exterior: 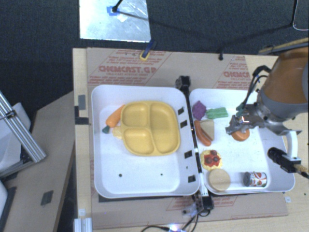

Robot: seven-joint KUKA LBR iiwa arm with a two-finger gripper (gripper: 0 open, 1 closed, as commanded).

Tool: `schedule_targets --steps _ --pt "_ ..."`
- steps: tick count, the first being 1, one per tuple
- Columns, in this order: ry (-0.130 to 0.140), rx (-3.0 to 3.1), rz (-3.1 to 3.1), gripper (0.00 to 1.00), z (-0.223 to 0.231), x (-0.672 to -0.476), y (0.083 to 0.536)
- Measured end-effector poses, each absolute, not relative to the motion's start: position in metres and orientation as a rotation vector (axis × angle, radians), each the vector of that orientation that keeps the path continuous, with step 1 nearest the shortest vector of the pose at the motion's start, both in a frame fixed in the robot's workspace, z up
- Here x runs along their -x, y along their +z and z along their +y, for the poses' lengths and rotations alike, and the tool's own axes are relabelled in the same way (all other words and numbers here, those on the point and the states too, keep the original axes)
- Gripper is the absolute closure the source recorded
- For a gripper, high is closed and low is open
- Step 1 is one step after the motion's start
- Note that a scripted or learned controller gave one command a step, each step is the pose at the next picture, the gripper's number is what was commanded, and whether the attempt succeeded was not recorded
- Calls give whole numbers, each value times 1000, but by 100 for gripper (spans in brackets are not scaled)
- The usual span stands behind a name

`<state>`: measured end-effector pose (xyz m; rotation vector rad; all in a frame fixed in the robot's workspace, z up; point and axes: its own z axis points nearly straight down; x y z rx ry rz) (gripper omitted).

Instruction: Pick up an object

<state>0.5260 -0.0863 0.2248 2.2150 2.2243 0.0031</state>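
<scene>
My gripper (pixel 237 125) hangs low over the right bin (pixel 275 151), right above an orange round object (pixel 241 135) that peeks out beneath it. The same bin holds a purple piece (pixel 199 109), a green block (pixel 217 113), a hot dog with a bread slice (pixel 204 131), a small pizza (pixel 211 159), a tan round cookie (pixel 219 179) and a small can (pixel 255 179) lying on its side. Whether anything sits between the fingers cannot be made out.
The left bin (pixel 111 170) carries a yellow divided plate (pixel 147 128), with a carrot (pixel 114 117) against its left edge. A black divider strip (pixel 191 132) runs between the bins. The arm's grey body and orange band (pixel 288 83) cover the right bin's far right corner.
</scene>
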Motion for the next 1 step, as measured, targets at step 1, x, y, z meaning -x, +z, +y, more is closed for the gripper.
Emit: schedule_targets --steps 1 --pt "1 -2219 2223 100 -77 -494 233"
